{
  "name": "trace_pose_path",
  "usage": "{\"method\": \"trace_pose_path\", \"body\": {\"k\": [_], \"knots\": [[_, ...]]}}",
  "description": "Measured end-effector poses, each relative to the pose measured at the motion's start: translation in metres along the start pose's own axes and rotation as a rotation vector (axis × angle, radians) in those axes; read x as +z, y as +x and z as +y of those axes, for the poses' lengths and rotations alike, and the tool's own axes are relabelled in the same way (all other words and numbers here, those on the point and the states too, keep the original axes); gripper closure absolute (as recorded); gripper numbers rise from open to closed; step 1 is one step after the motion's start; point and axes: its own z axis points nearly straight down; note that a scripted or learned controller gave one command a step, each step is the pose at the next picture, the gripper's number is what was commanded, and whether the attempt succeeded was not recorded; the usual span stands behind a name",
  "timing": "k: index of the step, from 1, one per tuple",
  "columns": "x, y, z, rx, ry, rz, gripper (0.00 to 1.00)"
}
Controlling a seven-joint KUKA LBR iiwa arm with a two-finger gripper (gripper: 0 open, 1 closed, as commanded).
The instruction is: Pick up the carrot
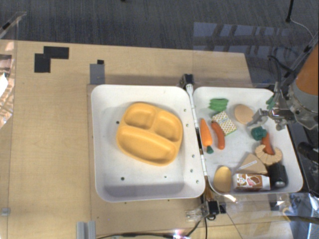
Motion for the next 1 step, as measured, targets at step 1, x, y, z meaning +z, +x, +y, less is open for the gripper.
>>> {"method": "trace_pose_path", "body": {"k": [1], "knots": [[0.0972,0.0746,0.0253,0.013,0.004,0.003,0.0]]}}
